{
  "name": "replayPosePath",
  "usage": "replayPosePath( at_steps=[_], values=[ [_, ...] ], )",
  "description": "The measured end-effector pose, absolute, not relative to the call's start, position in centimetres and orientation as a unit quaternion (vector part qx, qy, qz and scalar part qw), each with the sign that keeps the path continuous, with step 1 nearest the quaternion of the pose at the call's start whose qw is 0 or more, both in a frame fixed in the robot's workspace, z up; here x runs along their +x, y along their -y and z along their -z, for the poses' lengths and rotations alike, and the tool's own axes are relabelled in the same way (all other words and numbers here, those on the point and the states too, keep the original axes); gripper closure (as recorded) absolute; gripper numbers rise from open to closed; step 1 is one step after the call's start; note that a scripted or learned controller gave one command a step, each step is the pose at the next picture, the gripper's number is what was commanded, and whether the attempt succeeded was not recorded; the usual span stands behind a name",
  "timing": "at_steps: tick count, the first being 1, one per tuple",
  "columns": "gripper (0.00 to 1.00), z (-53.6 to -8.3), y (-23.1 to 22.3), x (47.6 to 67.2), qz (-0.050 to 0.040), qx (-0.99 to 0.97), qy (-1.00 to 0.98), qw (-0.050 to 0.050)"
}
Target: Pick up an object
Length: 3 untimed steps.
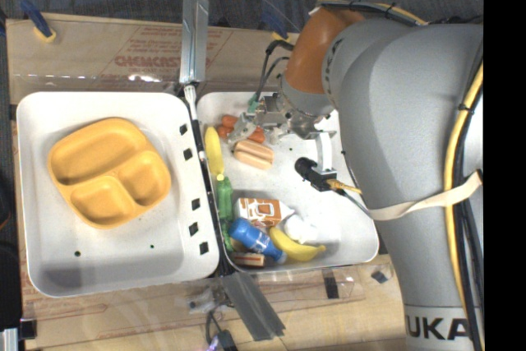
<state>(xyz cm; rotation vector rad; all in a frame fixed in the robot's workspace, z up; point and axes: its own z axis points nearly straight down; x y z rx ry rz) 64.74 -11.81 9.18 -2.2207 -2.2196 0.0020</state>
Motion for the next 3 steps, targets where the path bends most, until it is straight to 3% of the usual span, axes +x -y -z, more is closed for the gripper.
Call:
replayPosePath(
  at_steps=[1, 2, 3],
  values=[
    [0.00, -9.3, 9.4, 65.7, -0.0004, -0.714, 0.700, 0.000],
    [1.00, -10.3, 9.2, 65.7, -0.0011, -0.711, 0.703, 0.000],
    [0.00, -10.2, 9.2, 65.7, -0.0013, -0.711, 0.703, 0.000]
  ],
)
